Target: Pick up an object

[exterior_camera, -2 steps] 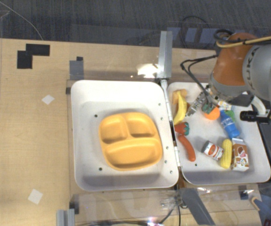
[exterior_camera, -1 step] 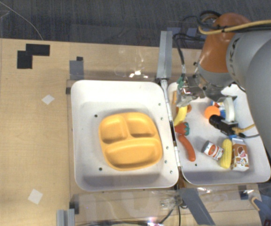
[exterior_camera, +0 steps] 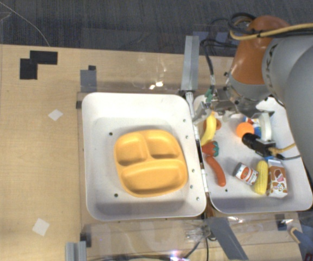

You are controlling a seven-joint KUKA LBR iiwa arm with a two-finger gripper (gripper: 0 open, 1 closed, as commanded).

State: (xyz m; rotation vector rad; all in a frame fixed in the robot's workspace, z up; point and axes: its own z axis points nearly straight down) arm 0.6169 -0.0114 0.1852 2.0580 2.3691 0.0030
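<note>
Grey with an orange band above the wrist, the arm reaches in from the right and sets the hand (exterior_camera: 213,103) over the far left corner of the right bin (exterior_camera: 238,198). I cannot tell how far open it is, or whether it has hold of anything. Just near of it a banana (exterior_camera: 211,128) lies along that bin's left wall; I cannot tell if they touch. Nearer still are a red and green piece (exterior_camera: 209,148) and a red sausage (exterior_camera: 217,171). Right of the banana sits an orange ball (exterior_camera: 245,128). At the near right, 3 things lie close together: a small can (exterior_camera: 245,174), a corn cob (exterior_camera: 261,177) and a brown carton (exterior_camera: 277,181). The left bin (exterior_camera: 99,145) holds 1 yellow divided tray (exterior_camera: 148,162) on the pale wooden worktop (exterior_camera: 31,162).
</note>
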